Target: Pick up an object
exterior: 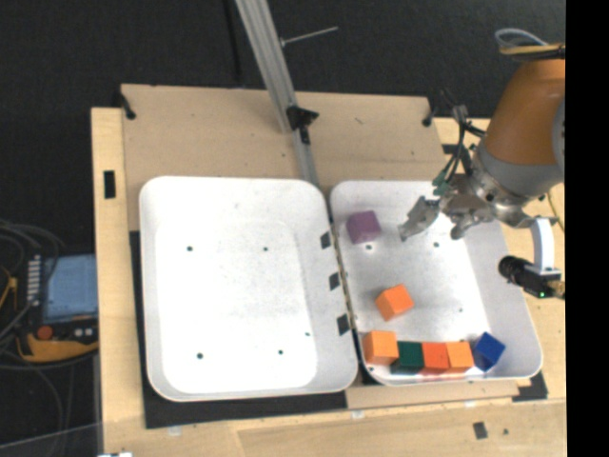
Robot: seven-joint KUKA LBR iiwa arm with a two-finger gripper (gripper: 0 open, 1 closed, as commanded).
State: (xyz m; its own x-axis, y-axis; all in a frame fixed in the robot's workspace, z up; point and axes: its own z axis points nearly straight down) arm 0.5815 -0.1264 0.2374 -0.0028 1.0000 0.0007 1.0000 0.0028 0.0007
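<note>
Purple cube (363, 226): you see it matte, upper left of the right bin (504, 298), alone.
Gripper (440, 215): jaws spread wide, holding nothing, right of the cube.

The arm (528, 122) is cut off at the right, so only its orange band and grey wrist show. The tool (440, 219) is small and blurred; how its fingers stand cannot be told. The desk (238, 131) runs off the near edge, and the metal post (271, 55) leaves the far edge.
</note>
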